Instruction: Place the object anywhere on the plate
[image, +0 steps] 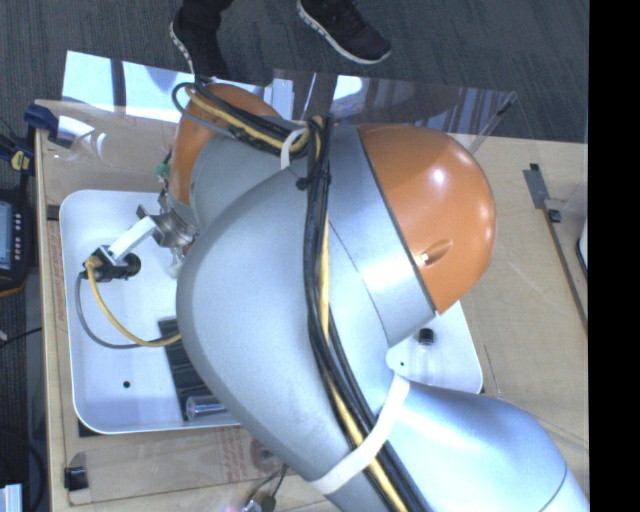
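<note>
My grey arm (300, 330) with its orange band (440, 220) reaches across from the right and hides most of both bins. Its dark gripper (188, 375) pokes out from under the arm, low over the front part of the left white bin (90, 390). A small shiny metal piece (205, 405) lies right at the gripper's tip; I cannot tell whether it belongs to the gripper or is a loose object. The arm hides whatever lies beneath it.
A yellow cable (95, 325) loops over the left bin's floor from a black plug (118, 266) on a white bracket (135, 238). A corner of the right bin (455, 365) shows under the arm. Bare wooden bench (540, 290) lies to the right.
</note>
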